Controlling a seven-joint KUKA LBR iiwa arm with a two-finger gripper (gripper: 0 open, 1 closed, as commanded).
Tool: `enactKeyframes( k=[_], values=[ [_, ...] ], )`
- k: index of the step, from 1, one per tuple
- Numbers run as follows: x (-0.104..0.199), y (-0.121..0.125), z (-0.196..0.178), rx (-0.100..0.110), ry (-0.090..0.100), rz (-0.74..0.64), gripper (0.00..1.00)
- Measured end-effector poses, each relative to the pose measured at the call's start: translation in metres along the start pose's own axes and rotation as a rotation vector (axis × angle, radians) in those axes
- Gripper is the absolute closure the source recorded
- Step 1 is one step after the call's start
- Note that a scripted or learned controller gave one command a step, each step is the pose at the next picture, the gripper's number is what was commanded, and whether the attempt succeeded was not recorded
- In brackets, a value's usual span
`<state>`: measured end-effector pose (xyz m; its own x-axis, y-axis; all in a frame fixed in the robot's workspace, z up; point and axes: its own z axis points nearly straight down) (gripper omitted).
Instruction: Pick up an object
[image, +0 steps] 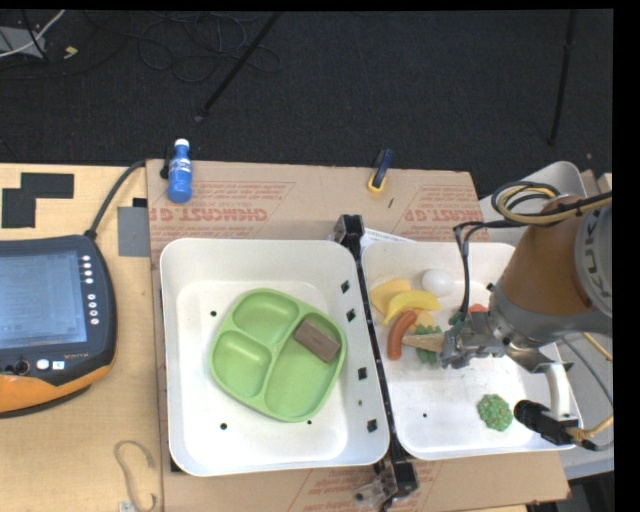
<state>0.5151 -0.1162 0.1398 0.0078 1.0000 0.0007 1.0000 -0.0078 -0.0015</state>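
1. Low in the right bin (440, 445), the claw (455, 350) sits among the toy food; whether it is released or clenched I cannot tell.
2. Just left of the claw lie a red sausage (400, 332), a yellow piece (403, 298) and a tan wedge (424, 342) that touches it or nearly so.
3. Up-left of it rests a white egg (437, 280).
4. Below and to its right sits a green broccoli (493, 411).
5. Far left, the other bin (190, 420) holds a green plate (255, 365) bearing a brown block (319, 340).
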Motion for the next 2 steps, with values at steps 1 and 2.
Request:
enactKeyframes(
  k=[1, 2],
  values=[
    [-0.002, -0.007, -0.059, -0.003, -0.001, -0.008, 1.00],
    [-0.002, -0.007, -0.089, -0.002, 0.000, -0.008, 1.00]
  ],
)
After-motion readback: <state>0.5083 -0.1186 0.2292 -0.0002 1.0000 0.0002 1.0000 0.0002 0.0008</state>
